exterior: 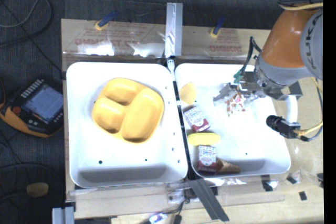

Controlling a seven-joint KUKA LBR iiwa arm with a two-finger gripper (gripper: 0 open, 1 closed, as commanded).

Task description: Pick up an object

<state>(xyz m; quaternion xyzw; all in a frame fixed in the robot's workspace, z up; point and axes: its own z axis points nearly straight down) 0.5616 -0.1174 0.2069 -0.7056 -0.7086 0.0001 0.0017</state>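
Closest to the camera, a red-labelled sauce packet lies at the right white bin's front edge, with a flat yellow disc, a 2nd red packet and a pale yellow round piece behind it along the divider. The gripper hovers over a small red-and-white wrapper; whether its jaws are released or clenched, I cannot tell. A large yellow lumpy plastic shape sits in the left white bin.
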